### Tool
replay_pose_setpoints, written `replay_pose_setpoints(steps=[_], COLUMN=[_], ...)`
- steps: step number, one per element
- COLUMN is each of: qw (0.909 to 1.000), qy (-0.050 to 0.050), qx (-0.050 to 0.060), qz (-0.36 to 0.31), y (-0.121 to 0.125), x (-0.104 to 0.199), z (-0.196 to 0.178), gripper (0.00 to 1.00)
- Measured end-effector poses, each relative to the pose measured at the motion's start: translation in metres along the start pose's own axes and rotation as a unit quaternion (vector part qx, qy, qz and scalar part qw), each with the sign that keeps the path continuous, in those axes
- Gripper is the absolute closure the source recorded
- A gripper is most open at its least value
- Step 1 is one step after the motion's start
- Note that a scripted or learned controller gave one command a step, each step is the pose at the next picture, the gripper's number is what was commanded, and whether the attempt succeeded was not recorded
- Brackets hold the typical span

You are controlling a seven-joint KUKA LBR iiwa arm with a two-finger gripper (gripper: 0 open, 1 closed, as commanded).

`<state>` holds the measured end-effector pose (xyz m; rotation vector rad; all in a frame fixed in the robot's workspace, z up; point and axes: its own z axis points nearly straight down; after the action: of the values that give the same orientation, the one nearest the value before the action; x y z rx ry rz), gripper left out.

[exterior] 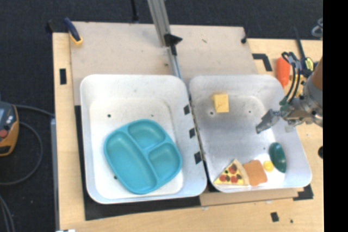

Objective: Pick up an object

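Observation:
The right bin (239, 87) holds several small objects. A yellow cube (221, 102) lies near its back. Along the front edge lie a pizza-slice toy (230, 174), an orange block (254, 172), a small yellow piece (268, 165) and a dark green oval object (278, 156). My gripper (266, 120) reaches in from the right and hangs over the right half of this bin, above and slightly left of the green object. Nothing is visibly held in it.
The left bin (98, 89) holds a teal divided plate (142, 155). A metal rail (157, 5) rises from the back of the bench between the bins. Orange cabling and hardware (285, 70) sit beside the right bin's back right corner.

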<state>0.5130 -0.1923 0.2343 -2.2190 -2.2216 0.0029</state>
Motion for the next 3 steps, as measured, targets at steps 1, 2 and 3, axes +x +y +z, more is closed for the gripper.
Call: replay_pose_setpoints(steps=[1, 2, 3], qw=[1.0000, 1.0000, 1.0000], qy=[0.000, 0.000, -0.001], qx=[0.000, 0.000, -0.004], qz=[0.001, 0.001, 0.003], y=[-0.003, -0.007, -0.005], x=[-0.010, -0.015, -0.017], z=[0.057, 0.119, 0.104], gripper=[0.00, 0.00, 1.00])
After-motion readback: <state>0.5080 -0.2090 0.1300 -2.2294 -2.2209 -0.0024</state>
